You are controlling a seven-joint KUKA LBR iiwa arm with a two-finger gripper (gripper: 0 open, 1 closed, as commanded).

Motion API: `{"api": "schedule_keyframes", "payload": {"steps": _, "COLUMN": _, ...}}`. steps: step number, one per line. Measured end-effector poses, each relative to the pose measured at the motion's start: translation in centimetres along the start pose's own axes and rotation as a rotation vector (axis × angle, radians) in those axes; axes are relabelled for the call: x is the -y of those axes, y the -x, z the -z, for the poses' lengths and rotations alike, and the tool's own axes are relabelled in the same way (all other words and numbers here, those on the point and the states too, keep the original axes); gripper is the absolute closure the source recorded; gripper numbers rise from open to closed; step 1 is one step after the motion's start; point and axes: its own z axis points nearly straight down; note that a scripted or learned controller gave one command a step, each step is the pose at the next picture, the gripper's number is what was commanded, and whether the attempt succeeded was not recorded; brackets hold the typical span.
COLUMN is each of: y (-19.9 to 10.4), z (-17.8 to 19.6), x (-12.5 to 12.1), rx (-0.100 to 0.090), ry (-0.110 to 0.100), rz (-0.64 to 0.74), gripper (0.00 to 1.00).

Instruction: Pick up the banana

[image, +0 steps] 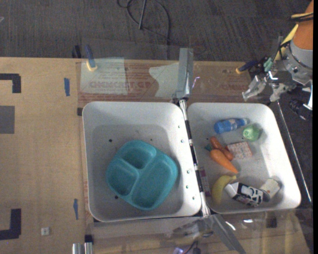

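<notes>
One hand (259,85) I'm watching is hovering open beyond the right bin (287,163), while the banana (221,186) is lying near its front.

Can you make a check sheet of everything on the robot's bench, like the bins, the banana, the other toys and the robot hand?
Surface: tan bench bearing the left bin and right bin.
Job's things: banana lies in the right bin, near its front.
Clutter: teal plate in the left bin; carrot, blue bottle, green cup, milk carton in the right bin.
Grippers: gripper above the right bin's far edge, holding nothing.
Cables: dark cables beyond the bench.
Surroundings: dark floor.
</notes>
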Motion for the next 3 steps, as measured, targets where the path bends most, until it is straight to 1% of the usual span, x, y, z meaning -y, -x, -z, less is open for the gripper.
{"api": "schedule_keyframes", "payload": {"steps": 1, "y": 4.9, "z": -11.2, "x": 7.0, "rx": 0.0, "ry": 0.0, "rz": 0.099, "gripper": 0.0}}
{"api": "schedule_keyframes", "payload": {"steps": 2, "y": 1.8, "z": -15.5, "x": 13.8, "rx": -0.001, "ry": 0.0, "rz": 0.158, "gripper": 0.0}}
{"api": "schedule_keyframes", "payload": {"steps": 3, "y": -2.8, "z": -17.8, "x": 18.2, "rx": 0.004, "ry": 0.009, "rz": 0.221, "gripper": 0.0}}
